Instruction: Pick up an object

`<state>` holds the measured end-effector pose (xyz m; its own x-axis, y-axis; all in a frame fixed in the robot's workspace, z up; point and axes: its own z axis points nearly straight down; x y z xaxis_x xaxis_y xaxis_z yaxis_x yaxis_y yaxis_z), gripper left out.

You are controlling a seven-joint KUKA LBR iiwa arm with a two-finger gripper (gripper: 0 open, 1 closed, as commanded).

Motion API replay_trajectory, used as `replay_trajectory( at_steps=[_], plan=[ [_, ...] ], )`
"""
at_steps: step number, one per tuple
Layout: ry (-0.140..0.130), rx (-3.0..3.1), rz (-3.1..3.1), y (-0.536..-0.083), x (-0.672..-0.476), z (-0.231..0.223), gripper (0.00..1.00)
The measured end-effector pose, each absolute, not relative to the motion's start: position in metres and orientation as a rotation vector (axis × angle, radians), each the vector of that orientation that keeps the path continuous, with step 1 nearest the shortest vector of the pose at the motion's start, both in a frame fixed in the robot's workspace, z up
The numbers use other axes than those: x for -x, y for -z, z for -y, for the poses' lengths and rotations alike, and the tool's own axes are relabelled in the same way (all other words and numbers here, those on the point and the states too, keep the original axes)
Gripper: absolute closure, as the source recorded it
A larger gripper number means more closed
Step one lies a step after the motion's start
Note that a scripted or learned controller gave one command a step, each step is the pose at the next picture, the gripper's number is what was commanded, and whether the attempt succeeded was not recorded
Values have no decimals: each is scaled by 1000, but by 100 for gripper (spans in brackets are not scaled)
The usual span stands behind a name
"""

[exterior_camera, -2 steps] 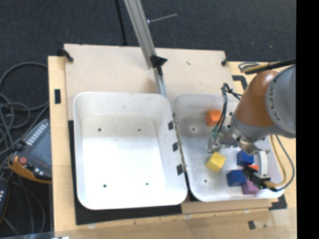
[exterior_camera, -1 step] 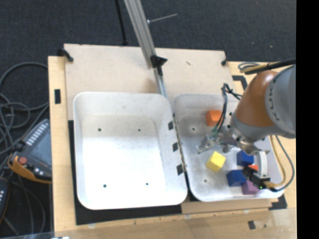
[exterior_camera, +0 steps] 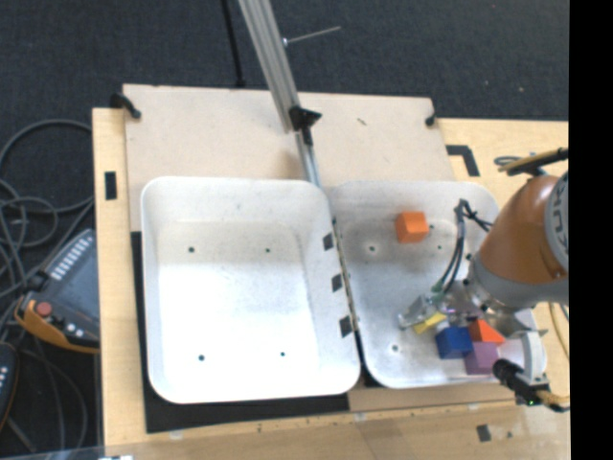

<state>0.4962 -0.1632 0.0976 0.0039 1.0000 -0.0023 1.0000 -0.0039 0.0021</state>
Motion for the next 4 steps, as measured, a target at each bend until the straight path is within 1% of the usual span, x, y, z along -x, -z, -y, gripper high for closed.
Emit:
replay_trajectory(
  at_steps=[1,2,4],
  plan=[
    [-5,-2224,-2208,-109,-499,163,100],
    [-10,-2208,-2226,-189,-507,110,100],
    [-4,-2211,-2234,-196,-537,-37,100]
  ],
)
